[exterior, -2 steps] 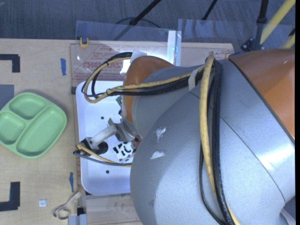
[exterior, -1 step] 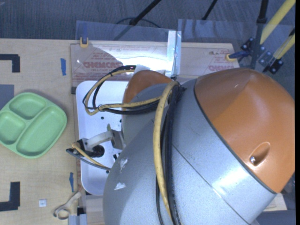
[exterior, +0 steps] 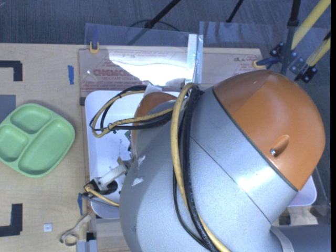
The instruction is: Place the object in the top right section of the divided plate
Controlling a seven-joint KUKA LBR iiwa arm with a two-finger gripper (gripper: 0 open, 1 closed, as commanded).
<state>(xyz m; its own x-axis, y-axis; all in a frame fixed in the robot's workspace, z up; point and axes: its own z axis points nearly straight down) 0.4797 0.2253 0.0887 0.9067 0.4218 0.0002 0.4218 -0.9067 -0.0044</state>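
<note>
So over on the far left, the green divided plate (exterior: 35,139) sits on the wooden bench (exterior: 47,56), well apart from the bins. All three of its sections look bare, including the top right one where the object is supposed to land. So the placing part is definitely not done.

Moving right from the plate, there's the left white bin (exterior: 94,140), with clear plastic sheeting (exterior: 142,54) standing behind it. Most of that bin is covered by the arm (exterior: 220,177), which is huge in the shot: grey body, orange band, and yellow-and-black cables (exterior: 118,121) looping out over the bin toward the plate side.

The gripper itself is somewhere down under the arm's bulk, inside or above that bin, and I honestly can't tell what state it's in or whether it has anything. Same for the object; I can't pick it out for sure. There are some dark bits in the bin but they're too cluttered to name.

My guess: we're at the pick stage, with carrying over to the plate and the drop all left to do.
</note>
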